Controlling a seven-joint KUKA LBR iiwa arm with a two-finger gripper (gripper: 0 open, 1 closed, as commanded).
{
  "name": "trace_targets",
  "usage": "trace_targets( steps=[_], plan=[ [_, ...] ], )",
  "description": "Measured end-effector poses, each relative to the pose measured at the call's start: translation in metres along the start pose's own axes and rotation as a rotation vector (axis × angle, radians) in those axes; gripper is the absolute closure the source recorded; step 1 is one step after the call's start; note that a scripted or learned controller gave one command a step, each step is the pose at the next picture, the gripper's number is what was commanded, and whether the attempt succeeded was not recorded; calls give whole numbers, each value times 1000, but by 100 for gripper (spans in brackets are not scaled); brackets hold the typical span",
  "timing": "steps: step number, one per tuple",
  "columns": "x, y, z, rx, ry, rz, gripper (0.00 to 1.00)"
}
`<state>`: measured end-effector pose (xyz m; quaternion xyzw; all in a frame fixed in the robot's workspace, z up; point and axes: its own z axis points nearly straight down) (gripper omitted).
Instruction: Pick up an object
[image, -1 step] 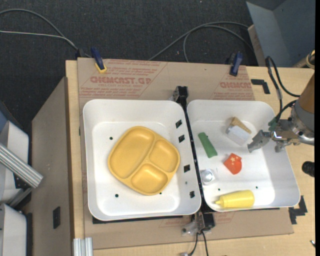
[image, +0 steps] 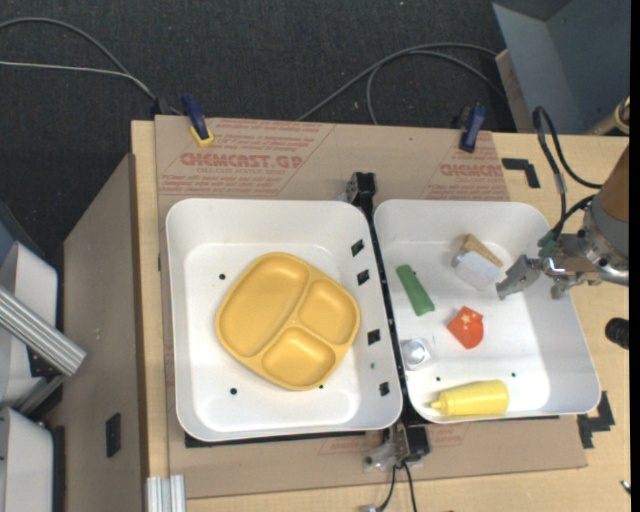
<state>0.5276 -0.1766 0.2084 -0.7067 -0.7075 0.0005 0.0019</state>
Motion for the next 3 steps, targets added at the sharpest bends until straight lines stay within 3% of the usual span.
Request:
trace_targets(
  steps=[1,2,3],
  plan=[
    [-1,9,50,4,1,1,0],
    [5,0,102,5,2,1,0],
    [6,4,118,-6,6,-2,0]
  ],
)
